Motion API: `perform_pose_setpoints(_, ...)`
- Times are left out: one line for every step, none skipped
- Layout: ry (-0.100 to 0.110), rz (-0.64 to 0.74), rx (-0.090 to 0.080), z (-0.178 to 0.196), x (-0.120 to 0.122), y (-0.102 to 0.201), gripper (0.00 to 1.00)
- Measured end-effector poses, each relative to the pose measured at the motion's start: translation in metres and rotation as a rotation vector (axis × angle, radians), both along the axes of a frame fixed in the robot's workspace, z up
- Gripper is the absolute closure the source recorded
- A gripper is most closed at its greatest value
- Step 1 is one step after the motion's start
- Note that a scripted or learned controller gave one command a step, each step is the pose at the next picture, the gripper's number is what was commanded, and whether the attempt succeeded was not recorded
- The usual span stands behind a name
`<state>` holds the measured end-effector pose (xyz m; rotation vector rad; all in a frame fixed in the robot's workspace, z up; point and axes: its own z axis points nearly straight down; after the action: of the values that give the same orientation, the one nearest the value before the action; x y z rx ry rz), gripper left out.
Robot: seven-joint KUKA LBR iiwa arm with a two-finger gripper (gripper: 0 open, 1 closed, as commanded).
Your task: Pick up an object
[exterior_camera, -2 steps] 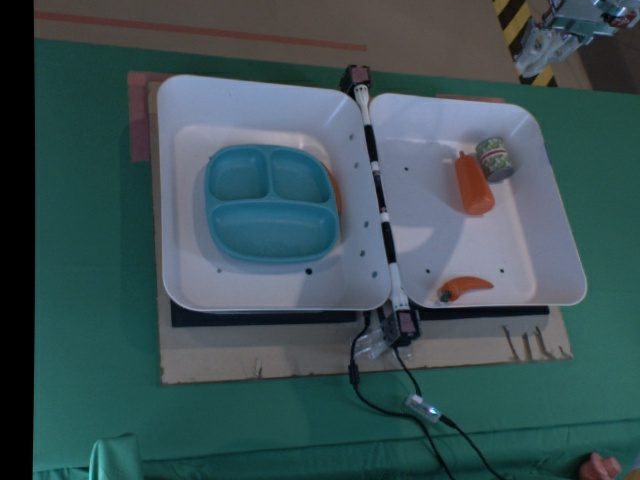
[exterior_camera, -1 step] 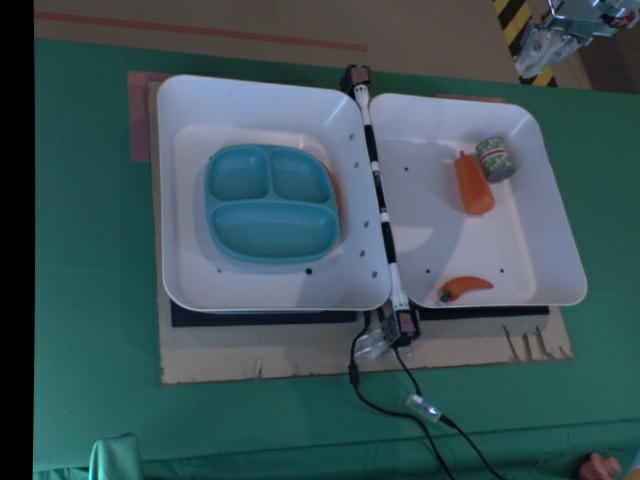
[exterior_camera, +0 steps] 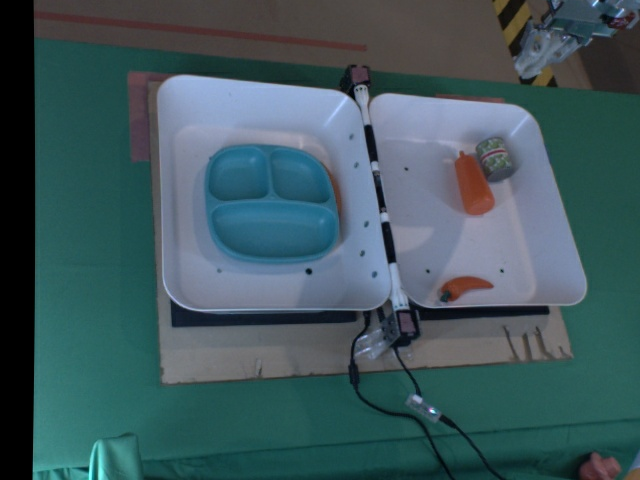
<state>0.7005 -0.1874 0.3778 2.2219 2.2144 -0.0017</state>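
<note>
Toward the right bin's (exterior_camera: pixel 560 268) far side, an orange bottle (exterior_camera: pixel 473 184) lies lengthwise near-to-far, cap end far. High at far right, the hand (exterior_camera: pixel 560 30) hovers; grip unclear.

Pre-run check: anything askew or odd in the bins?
Nothing spilled or damaged. The orange bottle lies on its side against the small can in the right bin; the teal divided plate sits flat.

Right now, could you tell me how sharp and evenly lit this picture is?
In the camera view, lighting is soft and even; the orange bottle and orange pepper cast faint shadows in the right bin; the gripper at top right looks blurred.
</note>
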Motion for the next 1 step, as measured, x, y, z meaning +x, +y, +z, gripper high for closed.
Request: perform_pose_setpoints(0.000,0.000,0.000,0.0000,0.0000,0.0000,1.00)
